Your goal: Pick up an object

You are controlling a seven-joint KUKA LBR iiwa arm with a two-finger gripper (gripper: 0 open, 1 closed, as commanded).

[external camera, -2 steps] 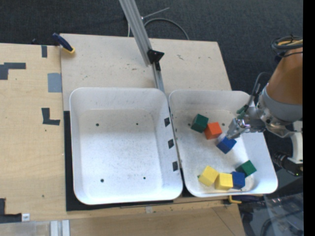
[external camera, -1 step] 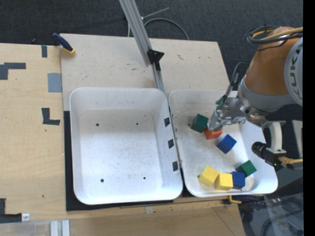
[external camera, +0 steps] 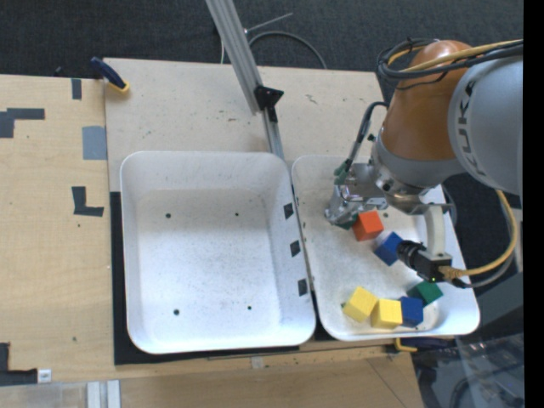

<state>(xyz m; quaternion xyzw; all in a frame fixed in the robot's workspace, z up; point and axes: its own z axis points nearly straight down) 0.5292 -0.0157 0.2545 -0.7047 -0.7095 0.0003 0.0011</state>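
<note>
My gripper (external camera: 342, 207) hangs low over the upper left part of the right bin (external camera: 327, 300). An orange block (external camera: 368, 225) lies just to its right, touching or nearly touching it. A blue block (external camera: 388, 247) sits a little further right and nearer the front. Along the bin's front edge lie two yellow blocks (external camera: 360, 303) (external camera: 389, 313), a second blue block (external camera: 412, 311) and a green block (external camera: 427, 292). Whether anything sits in the gripper is hidden by the wrist.
The left bin (external camera: 204, 253) stands beside the right one, their rims meeting in the middle. A slanted metal pole (external camera: 238, 45) rises behind the bins. Cables (external camera: 476, 266) loop at the right edge of the right bin.
</note>
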